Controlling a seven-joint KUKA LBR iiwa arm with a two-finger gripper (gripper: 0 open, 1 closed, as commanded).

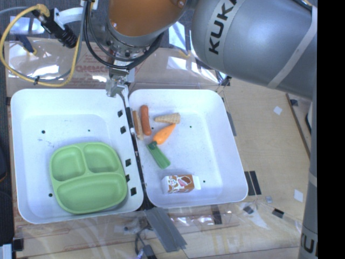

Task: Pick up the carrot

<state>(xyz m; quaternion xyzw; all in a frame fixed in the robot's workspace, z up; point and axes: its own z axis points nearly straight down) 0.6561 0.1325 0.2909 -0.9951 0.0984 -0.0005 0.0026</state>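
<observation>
"KUKA" stands in dark capitals on the arm (253, 31); faint red lettering behind the bins is unreadable.

The carrot (163, 134) is showing bright orange against a green top (159, 155), lying in the right bin (229, 144), which is looking plain white with small dark specks. The left bin (27, 123) is showing the same white and is carrying a pale lime-green divided plate (88, 176). A hot dog (144, 120) is showing reddish-brown beside a tan bun (137, 125), and an ice-cream cone (167, 118) is appearing pale yellow. A small carton (179, 184) is displaying brown and white. The arm (253, 31) is gleaming grey with black lettering and an orange band (145, 7). Yellow cable (21, 20) is looping over the light-brown table (269, 139).
</observation>
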